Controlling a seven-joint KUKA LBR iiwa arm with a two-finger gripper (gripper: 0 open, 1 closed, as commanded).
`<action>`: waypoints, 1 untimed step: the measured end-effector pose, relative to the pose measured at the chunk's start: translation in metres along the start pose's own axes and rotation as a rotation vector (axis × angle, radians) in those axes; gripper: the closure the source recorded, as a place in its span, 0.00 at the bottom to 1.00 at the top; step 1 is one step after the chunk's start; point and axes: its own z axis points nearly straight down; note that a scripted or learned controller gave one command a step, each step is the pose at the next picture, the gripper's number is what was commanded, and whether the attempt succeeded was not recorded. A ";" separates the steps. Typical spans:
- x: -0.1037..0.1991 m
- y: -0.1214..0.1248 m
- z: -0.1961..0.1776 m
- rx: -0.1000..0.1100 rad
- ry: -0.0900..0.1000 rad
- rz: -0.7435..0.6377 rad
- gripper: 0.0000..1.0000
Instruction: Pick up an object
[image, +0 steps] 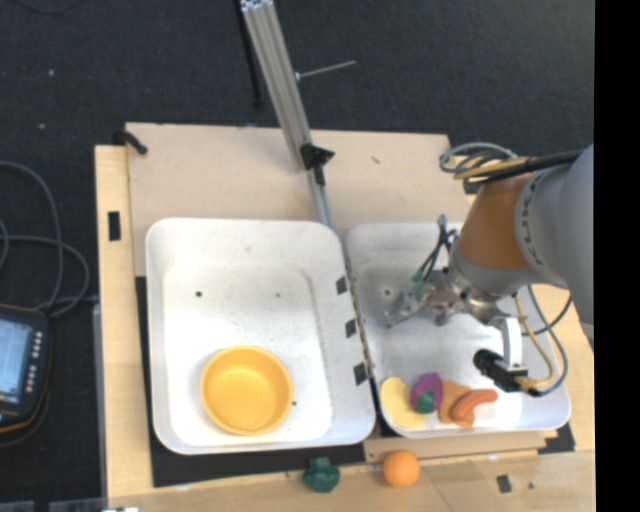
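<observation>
left bin (180, 250): yellow bowl (246, 389) | right bin (375, 250): toy food pieces (440, 397)

Single fixed overhead camera, slanted down, both bins (250, 330) framed.

The grey arm (560, 205) enters from three o'clock and slants down toward nine o'clock. Its orange band (492, 228) sits just above the wrist. The gripper (412, 303) points toward nine o'clock, low, with cables looping off the wrist toward five o'clock.
</observation>
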 end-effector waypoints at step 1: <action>-0.001 0.001 -0.011 -0.003 0.001 0.005 1.00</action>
